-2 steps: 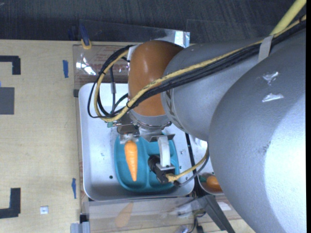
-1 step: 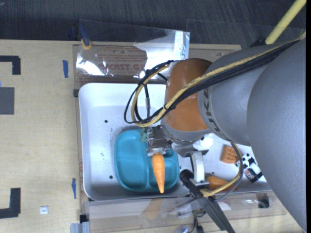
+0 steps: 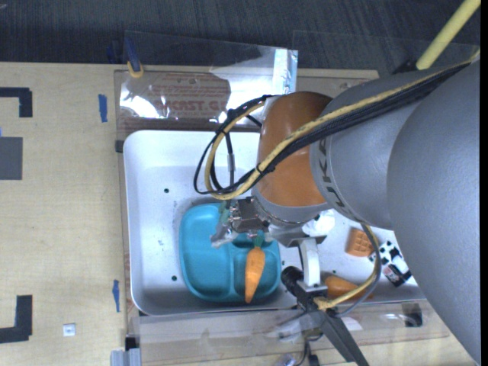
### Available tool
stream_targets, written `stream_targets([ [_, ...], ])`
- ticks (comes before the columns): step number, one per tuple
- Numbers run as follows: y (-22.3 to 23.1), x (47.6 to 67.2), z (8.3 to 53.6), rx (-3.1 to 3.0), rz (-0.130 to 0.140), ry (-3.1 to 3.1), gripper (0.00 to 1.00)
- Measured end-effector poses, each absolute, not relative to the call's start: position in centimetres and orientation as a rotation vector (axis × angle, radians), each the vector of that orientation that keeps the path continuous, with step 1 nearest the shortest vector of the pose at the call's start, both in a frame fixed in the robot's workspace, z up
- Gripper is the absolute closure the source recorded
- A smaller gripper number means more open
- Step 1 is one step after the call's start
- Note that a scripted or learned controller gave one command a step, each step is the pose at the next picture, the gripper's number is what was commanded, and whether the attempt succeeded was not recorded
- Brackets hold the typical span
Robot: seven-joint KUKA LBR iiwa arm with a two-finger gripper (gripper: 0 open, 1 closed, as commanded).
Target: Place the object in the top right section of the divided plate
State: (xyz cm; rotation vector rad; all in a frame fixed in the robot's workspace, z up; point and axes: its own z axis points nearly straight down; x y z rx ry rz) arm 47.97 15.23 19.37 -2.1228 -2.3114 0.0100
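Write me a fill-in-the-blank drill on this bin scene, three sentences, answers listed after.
1. The divided plate is ____ in colour.
2. The carrot lying on the plate's right side is ____ in colour.
3. The plate rests inside a shallow ____ bin.

Missing words: blue (teal); orange; white.

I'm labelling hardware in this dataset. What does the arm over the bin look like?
The arm is a thick, smooth grey body with a rounded orange band above the wrist. Black and yellow cables loop beside the band and run along the arm. The gripper below it is small, metallic and grey.
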Motion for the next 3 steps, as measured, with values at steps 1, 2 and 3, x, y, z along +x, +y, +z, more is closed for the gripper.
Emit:
stream_targets([
  [1,6.9,48.0,19.5,-2.591,0.011,-1.770,0.00],
  [2,6.9,48.1,20.2,-2.588,0.019,-1.772,1.00],
  [3,21.6,56.5,21.2,-2.351,0.005,-2.083,1.00],
])
